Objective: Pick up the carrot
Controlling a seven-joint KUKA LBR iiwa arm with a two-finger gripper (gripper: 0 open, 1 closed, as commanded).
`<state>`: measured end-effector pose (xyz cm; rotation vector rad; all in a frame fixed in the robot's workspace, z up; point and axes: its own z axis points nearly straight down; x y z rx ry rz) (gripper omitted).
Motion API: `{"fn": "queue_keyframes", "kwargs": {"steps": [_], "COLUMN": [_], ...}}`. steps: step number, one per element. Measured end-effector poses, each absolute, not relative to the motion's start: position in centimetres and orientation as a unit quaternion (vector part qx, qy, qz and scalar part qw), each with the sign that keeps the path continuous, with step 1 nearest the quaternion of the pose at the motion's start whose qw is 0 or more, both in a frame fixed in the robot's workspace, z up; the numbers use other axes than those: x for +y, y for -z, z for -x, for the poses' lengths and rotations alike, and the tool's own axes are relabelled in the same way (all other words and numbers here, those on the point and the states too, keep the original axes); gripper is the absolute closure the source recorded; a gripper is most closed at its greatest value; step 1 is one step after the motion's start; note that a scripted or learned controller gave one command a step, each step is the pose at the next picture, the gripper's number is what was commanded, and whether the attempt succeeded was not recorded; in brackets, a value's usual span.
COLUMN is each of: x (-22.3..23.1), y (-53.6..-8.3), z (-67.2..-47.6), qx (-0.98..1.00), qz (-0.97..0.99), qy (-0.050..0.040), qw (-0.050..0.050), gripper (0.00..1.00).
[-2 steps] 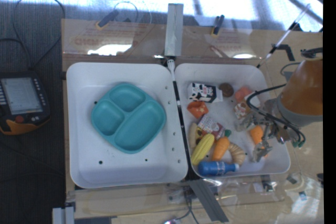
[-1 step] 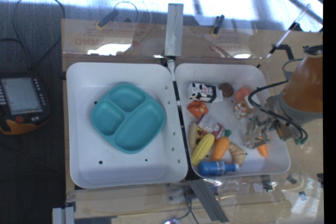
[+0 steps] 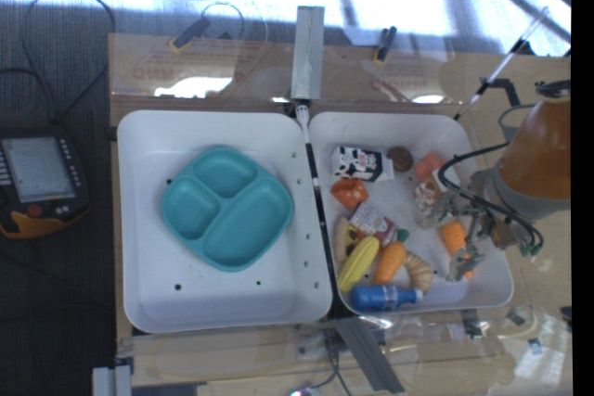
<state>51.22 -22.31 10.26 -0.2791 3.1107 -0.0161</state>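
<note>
Presently the carrot, orange with a green top, lies tilted in the right bin between a corn cob and a bread roll, above a blue bottle. Neighbours crowd it on both sides. The gripper hovers near the bin's right wall, finger state indiscernible.

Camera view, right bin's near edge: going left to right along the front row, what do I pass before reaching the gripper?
Corn cob → carrot → bread roll → gripper. The blue bottle lies across the front beneath the first three, so it has no clear slot.
</note>
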Motion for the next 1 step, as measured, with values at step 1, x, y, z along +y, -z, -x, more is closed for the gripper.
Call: {"fn": "queue_keyframes", "kwargs": {"steps": [1], "x": [-22.21], "y": [-9.22], "z": [-49.74], "qx": [0.998], "qz": [0.056], "qy": [0.0033], "qw": [0.011], "gripper": [0.00]}}
